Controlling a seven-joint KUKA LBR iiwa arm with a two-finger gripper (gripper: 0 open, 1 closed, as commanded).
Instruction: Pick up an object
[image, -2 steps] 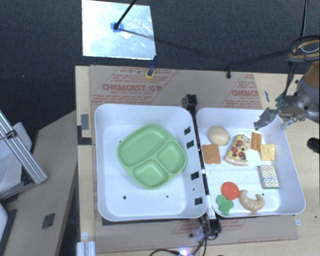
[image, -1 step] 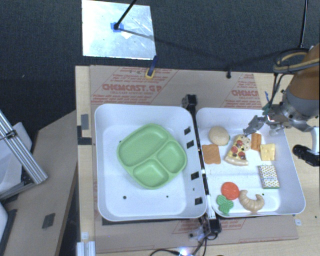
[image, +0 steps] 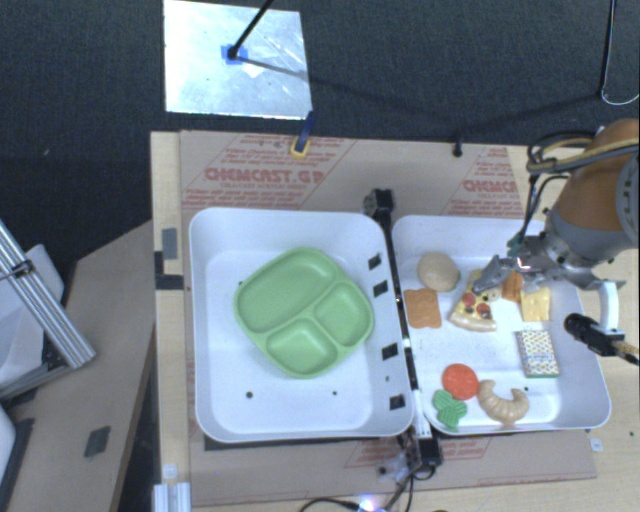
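Left bin (image: 215, 400), well off to the far side from the jaws: a green divided plate (image: 303, 312), lying flat, nothing on it. No part in this pick, as far as I can judge.

Right bin (image: 590, 405), where the work is. A tan round roll (image: 437, 271) and an orange cracker (image: 423, 308) sit near the jaws on their left. A pizza slice (image: 473, 312) lies just below and beside the jaws, its tip close under them. A yellow cheese wedge (image: 536, 304) and a small orange piece (image: 512, 288) sit just right of the jaws. Further down, apart from them: patterned card box (image: 538, 352), red tomato (image: 460, 380), green broccoli (image: 449, 407), croissant (image: 505, 401).

Gripper (image: 492, 275) is low over the bin, pointed toward the pizza slice. The jaws look partly spread, and I see nothing between them, so no object is held. Most likely target by my reading: the pizza slice or the orange piece beside it.

Risks. The items here crowd each other, so closing could catch two at once or shove one aside. The slice is thin and flat; the jaws may skid over it and come up empty.

Arm pose: reaching in from the right, orange band (image: 600, 195) above the wrist, wrist bent down and leaning left toward the bin's upper middle.
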